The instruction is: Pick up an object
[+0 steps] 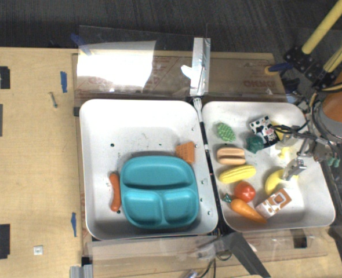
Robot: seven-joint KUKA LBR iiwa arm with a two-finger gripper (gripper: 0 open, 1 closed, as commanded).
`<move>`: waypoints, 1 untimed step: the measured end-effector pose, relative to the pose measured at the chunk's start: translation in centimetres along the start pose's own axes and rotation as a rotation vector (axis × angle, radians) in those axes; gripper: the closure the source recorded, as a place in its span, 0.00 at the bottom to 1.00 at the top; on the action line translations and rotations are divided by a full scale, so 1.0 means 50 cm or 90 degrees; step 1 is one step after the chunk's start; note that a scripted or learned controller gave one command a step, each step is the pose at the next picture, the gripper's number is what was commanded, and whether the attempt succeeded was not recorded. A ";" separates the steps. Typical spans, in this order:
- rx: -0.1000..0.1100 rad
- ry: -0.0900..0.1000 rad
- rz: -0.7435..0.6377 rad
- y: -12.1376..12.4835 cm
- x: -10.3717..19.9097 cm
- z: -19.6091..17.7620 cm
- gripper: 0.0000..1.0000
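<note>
Camera view: we are looking down on the surface [32, 155] as the grey arm is reaching in from three o'clock over the right-hand bin [324, 213], its claw [294, 169] hanging low near that bin's three o'clock wall. We are judging the pick as not yet made: nothing is showing between the claw's tips, and every toy appears to be lying on the bin floor. How far apart the tips are standing, we cannot tell; they are too small and blurred.

The likeliest target, by our reading, is the yellow lemon-like piece [273, 182], lying just beside the claw at about eight o'clock from it, possibly touching. The small carton [275, 202] is sitting near, at seven o'clock. Farther toward nine o'clock we are seeing the banana [236, 173], the hot dog [230, 153], the tomato [244, 190] and the carrot [246, 209].

In the left-hand bin [95, 120], the teal divided tray [158, 191] is resting well apart from the claw, at nine o'clock. Closing on a piece and lifting are still to come.
</note>
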State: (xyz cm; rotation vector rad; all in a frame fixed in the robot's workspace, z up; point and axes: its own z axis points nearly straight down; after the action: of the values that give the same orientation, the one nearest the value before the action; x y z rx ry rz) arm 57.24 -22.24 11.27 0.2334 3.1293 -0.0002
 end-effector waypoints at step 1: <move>0.001 -0.005 0.028 0.002 0.128 0.048 0.00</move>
State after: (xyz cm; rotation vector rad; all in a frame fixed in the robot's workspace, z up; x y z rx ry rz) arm 50.91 -21.19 8.87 0.3009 3.1156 -0.0042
